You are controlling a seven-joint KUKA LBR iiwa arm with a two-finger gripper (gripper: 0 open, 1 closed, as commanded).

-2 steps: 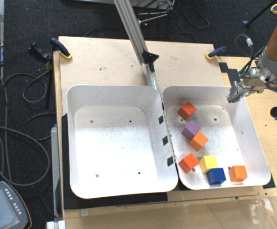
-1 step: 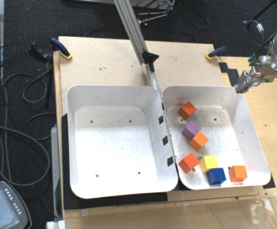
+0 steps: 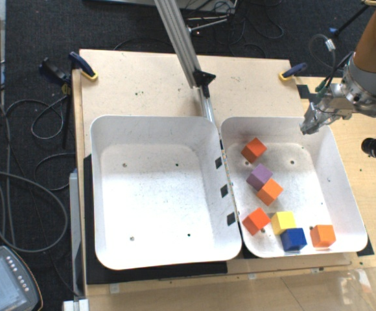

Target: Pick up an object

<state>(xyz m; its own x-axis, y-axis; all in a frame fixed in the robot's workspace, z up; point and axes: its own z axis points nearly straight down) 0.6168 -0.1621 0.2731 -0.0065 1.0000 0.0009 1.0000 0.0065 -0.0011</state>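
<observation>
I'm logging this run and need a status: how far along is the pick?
Done: nothing lifted yet. All seven blocks, such as the purple block and blue block, lie in the right bin. In hand: the gripper hangs over that bin's far right corner, apart from the blocks. Left: descend, grasp one, lift it.

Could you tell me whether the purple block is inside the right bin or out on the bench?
Inside. The purple block rests on the floor of the right bin, touching an orange block, well within the rim.
</observation>
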